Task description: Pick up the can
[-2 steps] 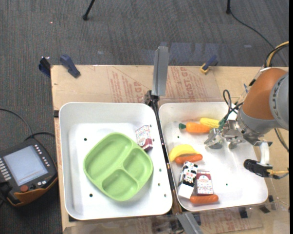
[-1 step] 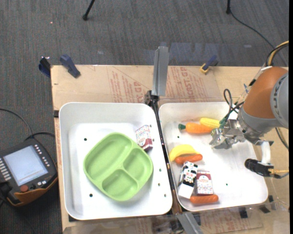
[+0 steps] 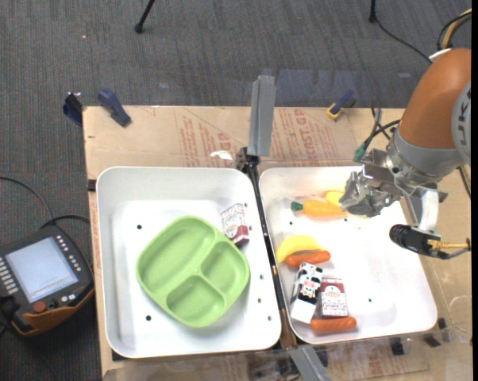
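Far to the gripper's left, across the divider, you'll find the can in the left bin, lying beside the green plate. Nearer, just left of the gripper, lies an orange toy carrot. The gripper hangs low over the right bin; I can't tell its opening, and nothing shows in it. You're at the approach: next, cross left and descend on the can.

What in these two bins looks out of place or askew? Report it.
The can is the odd one: it sits tilted at the green plate's upper right rim in the left bin, while the gripper is over the right bin, by the toy carrot. The other toys lie jumbled along that bin's left side.
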Tool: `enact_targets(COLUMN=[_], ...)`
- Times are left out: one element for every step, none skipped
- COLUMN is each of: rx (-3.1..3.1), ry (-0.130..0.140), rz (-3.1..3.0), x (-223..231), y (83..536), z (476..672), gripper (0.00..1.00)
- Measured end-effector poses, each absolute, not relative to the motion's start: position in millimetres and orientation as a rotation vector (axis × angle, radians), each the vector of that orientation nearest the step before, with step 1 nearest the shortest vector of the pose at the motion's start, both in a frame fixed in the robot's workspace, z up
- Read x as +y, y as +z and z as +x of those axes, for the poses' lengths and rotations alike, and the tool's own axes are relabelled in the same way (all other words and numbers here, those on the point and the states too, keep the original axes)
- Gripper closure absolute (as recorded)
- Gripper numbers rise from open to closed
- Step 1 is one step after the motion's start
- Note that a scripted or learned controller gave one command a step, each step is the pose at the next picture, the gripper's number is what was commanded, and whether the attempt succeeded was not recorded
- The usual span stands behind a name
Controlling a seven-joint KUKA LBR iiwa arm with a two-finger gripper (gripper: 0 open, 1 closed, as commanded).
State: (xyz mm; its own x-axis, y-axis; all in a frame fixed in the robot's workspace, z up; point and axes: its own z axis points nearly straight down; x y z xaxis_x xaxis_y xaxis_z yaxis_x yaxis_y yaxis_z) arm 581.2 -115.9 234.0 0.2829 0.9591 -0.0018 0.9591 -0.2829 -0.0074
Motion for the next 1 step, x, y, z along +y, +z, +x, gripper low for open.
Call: enact_targets(rx=[-1.984], ry=[0.011], rz=[-2.429], x=[-92.4], y=[247.2], z=[609.0], gripper=[1.0])
